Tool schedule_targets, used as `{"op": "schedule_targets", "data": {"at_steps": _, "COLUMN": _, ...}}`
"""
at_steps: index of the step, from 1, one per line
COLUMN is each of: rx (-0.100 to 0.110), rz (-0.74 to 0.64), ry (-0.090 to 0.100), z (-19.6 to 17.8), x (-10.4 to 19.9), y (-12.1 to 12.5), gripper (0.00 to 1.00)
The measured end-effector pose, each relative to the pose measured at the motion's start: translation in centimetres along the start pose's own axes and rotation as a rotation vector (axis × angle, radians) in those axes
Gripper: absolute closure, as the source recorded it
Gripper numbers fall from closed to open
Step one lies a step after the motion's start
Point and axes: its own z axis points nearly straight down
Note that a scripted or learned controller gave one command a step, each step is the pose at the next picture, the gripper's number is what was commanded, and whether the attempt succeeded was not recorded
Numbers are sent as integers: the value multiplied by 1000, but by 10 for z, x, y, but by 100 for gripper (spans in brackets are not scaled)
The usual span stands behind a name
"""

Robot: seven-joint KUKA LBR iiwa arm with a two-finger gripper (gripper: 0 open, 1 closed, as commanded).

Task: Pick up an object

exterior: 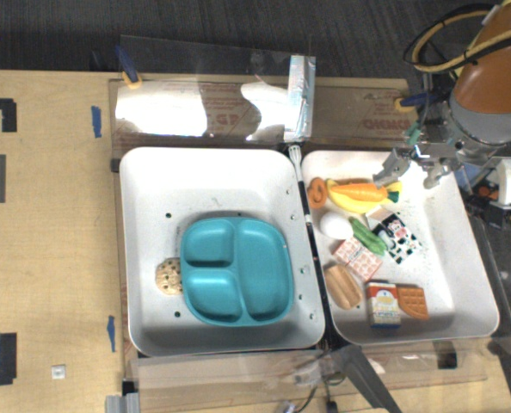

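The right white bin (470, 256) holds several toy foods. A yellow banana (357, 194) lies at its far end beside an orange piece (317, 191). Below them are a white egg (334, 225), a green bean (366, 233), a black-and-white checkered packet (397, 235), a pink checkered box (358, 257), a brown bread roll (343, 286), a small carton (383, 304) and an orange waffle (413, 300). My gripper (412, 172) hangs over the far end of this bin, just right of the banana. It is open, with nothing between its fingers (390, 173).
The left white bin (144, 196) carries a teal divided plate (236, 269) and a cookie (169, 275) at the plate's left edge. A clear plastic panel (212, 101) stands behind the bins. Yellow cables (436, 41) loop above the arm at the top right.
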Motion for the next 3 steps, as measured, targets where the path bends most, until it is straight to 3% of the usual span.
{"op": "schedule_targets", "data": {"at_steps": 1, "rx": 6, "rz": 174, "ry": 1, "z": 83, "x": 1, "y": -12, "gripper": 0}}
{"op": "schedule_targets", "data": {"at_steps": 2, "rx": -60, "rz": -28, "ry": -14, "z": 118, "x": -10, "y": -46, "gripper": 0}}
{"op": "schedule_targets", "data": {"at_steps": 3, "rx": -6, "rz": -269, "ry": -3, "z": 84, "x": 1, "y": -46, "gripper": 0}}
